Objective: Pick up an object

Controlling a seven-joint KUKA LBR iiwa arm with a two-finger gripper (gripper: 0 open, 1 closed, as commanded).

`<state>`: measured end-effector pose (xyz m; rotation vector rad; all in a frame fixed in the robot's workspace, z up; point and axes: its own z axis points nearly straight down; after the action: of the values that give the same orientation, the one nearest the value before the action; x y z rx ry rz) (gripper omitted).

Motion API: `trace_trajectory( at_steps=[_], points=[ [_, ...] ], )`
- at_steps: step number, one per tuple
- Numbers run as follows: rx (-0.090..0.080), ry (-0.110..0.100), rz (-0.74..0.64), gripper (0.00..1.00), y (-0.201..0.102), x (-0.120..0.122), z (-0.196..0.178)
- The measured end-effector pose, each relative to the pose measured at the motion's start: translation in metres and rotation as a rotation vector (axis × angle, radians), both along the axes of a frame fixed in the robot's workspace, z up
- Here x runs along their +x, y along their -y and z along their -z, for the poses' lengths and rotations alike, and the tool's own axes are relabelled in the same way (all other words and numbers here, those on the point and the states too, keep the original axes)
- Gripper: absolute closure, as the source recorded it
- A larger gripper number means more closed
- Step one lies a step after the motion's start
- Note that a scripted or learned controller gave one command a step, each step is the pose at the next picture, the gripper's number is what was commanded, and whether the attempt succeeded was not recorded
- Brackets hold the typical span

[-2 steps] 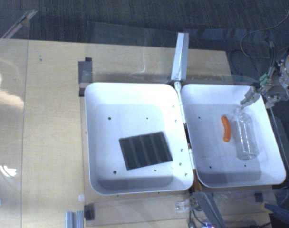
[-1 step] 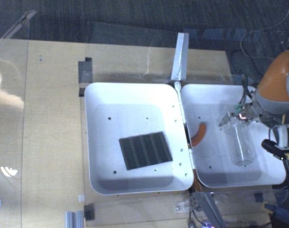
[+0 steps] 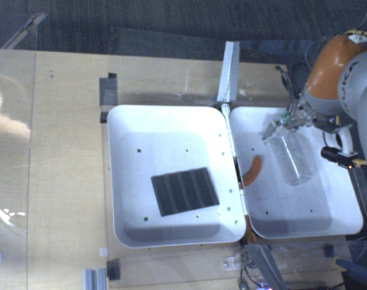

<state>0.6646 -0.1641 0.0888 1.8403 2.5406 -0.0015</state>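
Gripper (image 3: 290, 156) hangs over right bin (image 3: 328, 222), its translucent fingers (image 3: 298, 162) pointing down, spread apart and holding nothing; orange sausage-shaped object (image 3: 252, 170) lies just left of fingers, apart from them; dark ribbed mat (image 3: 185, 191) further left.

Curved orange-brown sausage (image 3: 252, 171) (right bin's left edge); ribbed dark slab (image 3: 185, 191) in left bin

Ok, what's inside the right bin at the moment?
The right bin holds an orange sausage-shaped piece near its left wall and a clear plastic bottle lying beside it. The arm covers the bin's upper right corner, so that part is hidden.
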Motion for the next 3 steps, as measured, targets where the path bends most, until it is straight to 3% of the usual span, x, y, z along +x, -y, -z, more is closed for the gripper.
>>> trace_trajectory(
  at_steps=[1,2,3],
  points=[
    [-0.004,0.008,-0.004,1.00,0.000,0.002,-0.013],
    [0.001,0.012,0.066,1.00,0.015,-0.027,-0.002],
    [0.002,0.006,-0.067,1.00,-0.046,0.006,-0.166]
  ],
)
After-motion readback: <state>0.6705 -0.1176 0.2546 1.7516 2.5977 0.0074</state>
